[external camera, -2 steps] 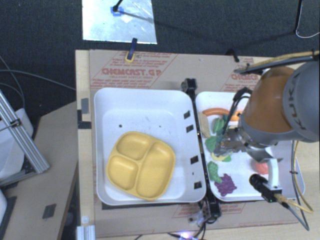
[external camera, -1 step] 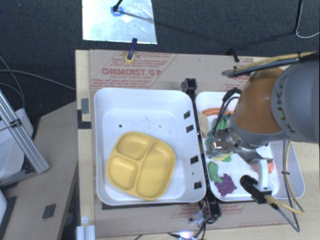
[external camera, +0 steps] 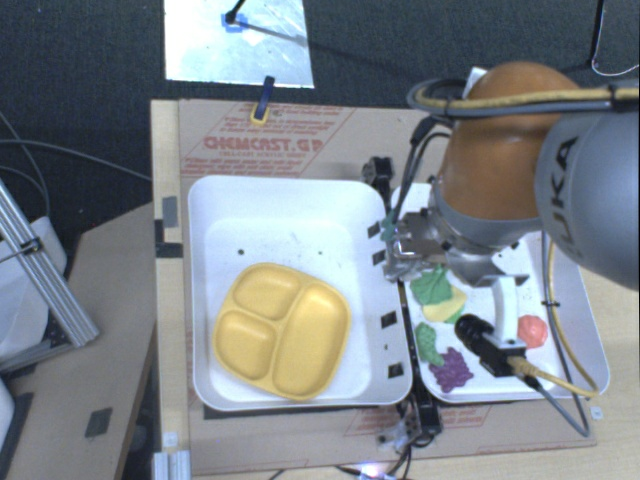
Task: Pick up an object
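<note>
Green toy [external camera: 432, 286] at lower right lies directly under the gripper [external camera: 418, 260], likely the pick target; wrist blocks view, so grip state cannot be told.

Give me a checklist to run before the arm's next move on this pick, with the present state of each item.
1. Hand is over the right bin: ok.
2. Things to pick lie in that bin: ok. There is a green leafy piece, a yellow piece, purple grapes and a red piece.
3. Whether the hand already holds something: cannot tell, because the arm hides it from above.
4. Purple grapes are open from above: ok, no part of the arm is over them.
5. Yellow divided plate lies in the left bin, clear of the arm: ok.
</note>
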`<state>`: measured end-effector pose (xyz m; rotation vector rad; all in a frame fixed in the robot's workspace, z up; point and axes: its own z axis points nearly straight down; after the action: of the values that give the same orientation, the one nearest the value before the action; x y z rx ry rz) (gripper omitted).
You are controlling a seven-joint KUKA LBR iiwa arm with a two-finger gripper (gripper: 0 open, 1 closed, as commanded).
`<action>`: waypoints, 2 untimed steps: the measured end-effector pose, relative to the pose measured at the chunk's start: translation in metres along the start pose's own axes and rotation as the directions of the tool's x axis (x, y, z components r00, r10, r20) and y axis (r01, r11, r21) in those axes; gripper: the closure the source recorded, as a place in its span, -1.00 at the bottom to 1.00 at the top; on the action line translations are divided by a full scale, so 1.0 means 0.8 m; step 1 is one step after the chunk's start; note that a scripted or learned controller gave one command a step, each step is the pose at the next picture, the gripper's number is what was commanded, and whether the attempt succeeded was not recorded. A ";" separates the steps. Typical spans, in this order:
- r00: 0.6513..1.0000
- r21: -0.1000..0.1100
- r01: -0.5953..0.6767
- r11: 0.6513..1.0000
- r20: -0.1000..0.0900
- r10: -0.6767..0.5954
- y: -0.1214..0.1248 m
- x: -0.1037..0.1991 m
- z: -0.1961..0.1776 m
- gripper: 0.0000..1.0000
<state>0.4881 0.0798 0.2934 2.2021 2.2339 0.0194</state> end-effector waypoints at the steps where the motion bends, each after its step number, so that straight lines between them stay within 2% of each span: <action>1: 1.000 0.024 -0.009 1.000 0.006 0.008 -0.007 0.043 0.173 1.00; 2: 1.000 0.006 -0.008 1.000 0.004 0.008 0.067 0.059 0.263 1.00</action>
<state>0.5439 0.1288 0.0841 2.2120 2.2260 0.0075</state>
